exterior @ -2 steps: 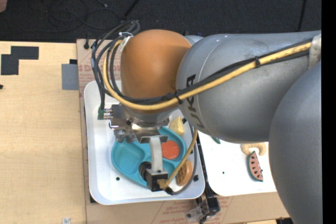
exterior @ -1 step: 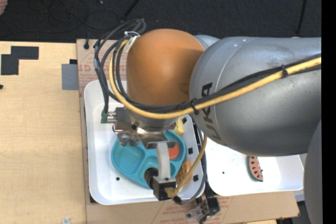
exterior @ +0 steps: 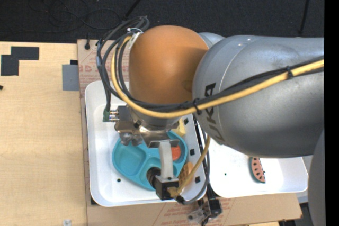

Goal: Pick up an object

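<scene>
A teal divided dish (exterior: pixel 130 162) lies in the left white bin (exterior: pixel 98 166), towards its front. A small orange-red piece (exterior: pixel 177 153) rests in the dish's right compartment. My gripper (exterior: pixel 140 137) hangs low over the dish's upper edge, and the grey arm and orange band hide most of it. A watermelon-slice toy (exterior: pixel 258 169) lies in the right bin (exterior: pixel 286 185), apart from the gripper.
The arm covers the back of both bins and the wall between them. To the left of the bins stretches bare wooden bench (exterior: pixel 42 140) with a few dark marks at its far edge. Cables trail over the dark floor behind.
</scene>
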`<state>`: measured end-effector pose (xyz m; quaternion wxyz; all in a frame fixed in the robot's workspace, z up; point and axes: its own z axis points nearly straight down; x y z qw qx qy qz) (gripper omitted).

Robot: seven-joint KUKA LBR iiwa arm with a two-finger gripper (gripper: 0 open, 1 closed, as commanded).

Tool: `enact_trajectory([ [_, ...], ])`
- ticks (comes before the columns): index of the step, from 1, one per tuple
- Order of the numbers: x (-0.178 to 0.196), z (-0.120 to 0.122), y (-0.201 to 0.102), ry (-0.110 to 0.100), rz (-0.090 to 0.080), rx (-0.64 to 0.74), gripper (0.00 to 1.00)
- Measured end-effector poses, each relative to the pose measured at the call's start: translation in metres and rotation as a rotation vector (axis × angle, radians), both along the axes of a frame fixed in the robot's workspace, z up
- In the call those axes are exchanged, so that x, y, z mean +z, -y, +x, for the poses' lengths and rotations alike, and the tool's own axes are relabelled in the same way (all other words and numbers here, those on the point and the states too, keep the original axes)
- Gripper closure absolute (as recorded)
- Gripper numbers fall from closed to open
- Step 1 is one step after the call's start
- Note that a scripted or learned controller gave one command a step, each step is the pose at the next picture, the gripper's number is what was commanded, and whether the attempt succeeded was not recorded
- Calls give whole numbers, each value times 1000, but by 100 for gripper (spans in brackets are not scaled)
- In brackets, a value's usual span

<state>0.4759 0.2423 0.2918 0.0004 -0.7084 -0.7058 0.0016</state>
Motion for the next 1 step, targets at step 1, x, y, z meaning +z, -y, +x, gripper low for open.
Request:
enact_trajectory([
  [1, 142, 3, -1, 13, 7, 5, 100],
])
